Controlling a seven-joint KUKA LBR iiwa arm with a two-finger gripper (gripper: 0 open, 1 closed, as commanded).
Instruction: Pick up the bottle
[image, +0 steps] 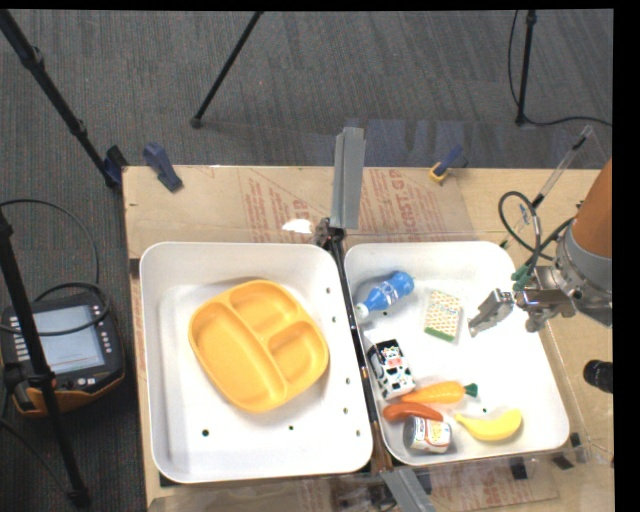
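The blue bottle (385, 294) lies on its side at the left edge of the right bin (500, 255), near the divider. The gripper (490, 312) hangs over the same bin (farther right), just beside a small patterned packet (443, 315).

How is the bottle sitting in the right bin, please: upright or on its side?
On its side. The bottle lies flat on the floor of the right bin, its long blue body slanting and its cap end toward the divider.

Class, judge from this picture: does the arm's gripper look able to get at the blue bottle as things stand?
Probably yes. The gripper hangs over the right bin, and only the flat patterned packet lies between it and the bottle, whose top is uncovered.
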